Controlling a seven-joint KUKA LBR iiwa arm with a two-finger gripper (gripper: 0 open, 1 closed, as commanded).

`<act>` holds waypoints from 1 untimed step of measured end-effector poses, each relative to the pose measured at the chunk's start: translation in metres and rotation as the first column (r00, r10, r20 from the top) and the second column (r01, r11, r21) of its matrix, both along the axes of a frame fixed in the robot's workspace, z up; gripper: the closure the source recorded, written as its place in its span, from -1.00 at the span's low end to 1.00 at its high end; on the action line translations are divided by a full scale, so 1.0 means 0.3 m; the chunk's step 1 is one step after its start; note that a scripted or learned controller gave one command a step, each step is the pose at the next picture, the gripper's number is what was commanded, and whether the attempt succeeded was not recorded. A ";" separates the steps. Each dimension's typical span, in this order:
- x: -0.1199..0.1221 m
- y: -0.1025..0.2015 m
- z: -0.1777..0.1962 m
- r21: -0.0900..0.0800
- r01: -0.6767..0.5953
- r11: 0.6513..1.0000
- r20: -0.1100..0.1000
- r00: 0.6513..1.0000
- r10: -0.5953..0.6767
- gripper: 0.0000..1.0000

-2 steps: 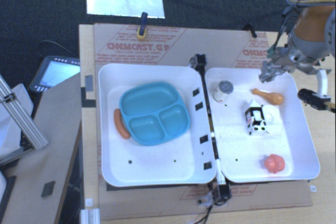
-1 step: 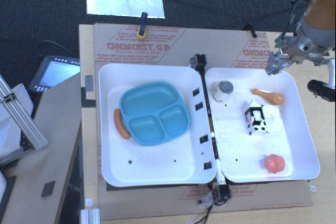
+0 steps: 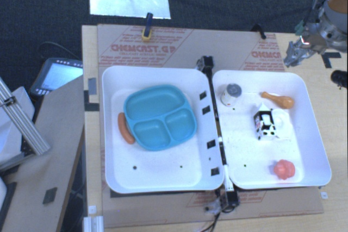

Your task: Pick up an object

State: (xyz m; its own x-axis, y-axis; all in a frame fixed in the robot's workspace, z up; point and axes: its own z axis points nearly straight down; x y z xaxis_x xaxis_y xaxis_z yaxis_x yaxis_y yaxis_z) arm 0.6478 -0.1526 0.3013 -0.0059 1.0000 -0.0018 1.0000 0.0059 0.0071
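Observation:
The right bin [image 3: 310, 117] holds a black-and-white cow toy [image 3: 265, 123] at its middle, an orange drumstick-shaped toy [image 3: 278, 99] toward the back, a small white cup with a grey lid [image 3: 231, 93] at the back left, and a pink lump [image 3: 284, 169] near the front right. My gripper [image 3: 295, 55] hangs above the bench past the right bin's far right corner, apart from every object. Nothing is visible between its tips.
The left bin [image 3: 111, 133] holds a blue three-compartment tray [image 3: 159, 116] and an orange sausage [image 3: 125, 128] beside it. A yellow clip [image 3: 147, 33] sits at the cardboard's far edge. A tablet [image 3: 53, 77] lies left of the bench.

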 end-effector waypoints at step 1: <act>0.018 0.180 -0.008 0.002 -0.003 1.000 -0.005 1.000 0.003 1.00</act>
